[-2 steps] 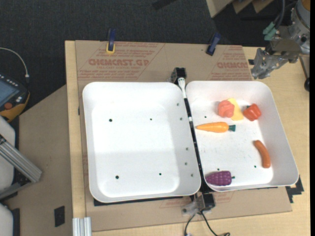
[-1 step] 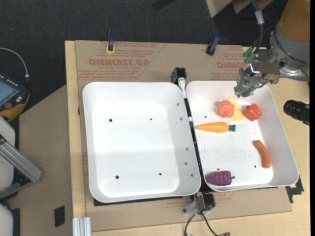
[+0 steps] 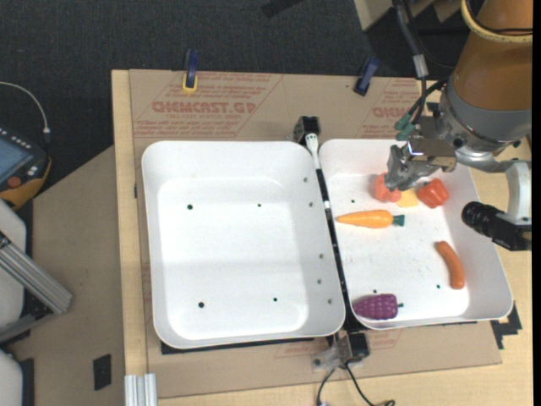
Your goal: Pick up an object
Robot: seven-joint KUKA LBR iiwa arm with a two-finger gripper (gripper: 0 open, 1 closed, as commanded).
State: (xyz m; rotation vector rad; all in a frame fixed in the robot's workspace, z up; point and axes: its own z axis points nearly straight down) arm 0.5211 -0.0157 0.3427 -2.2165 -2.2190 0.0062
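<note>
Grey metal jaws (image 3: 406, 174), whose opening I cannot tell, sit over a small red-orange plastic piece (image 3: 385, 190) near the far edge of the right white bin (image 3: 486, 307), orange plastic carrot (image 3: 365, 219) just beside.

We see two shallow white bins side by side on a cardboard sheet (image 3: 254, 100). The left bin (image 3: 169, 227) shows only bare white floor. In the right bin (image 3: 482, 299), the gripper (image 3: 404, 176) reaches down near the far edge, just over a small cluster: a salmon-red piece (image 3: 385, 191), a yellow piece (image 3: 409, 199) and an orange-red piece (image 3: 434, 194). A carrot (image 3: 368, 219) lies crosswise toward the bin's left edge. A sausage (image 3: 450, 264) lies by the right edge, and a purple bunch of grapes (image 3: 376, 306) sits against the near edge.
</note>
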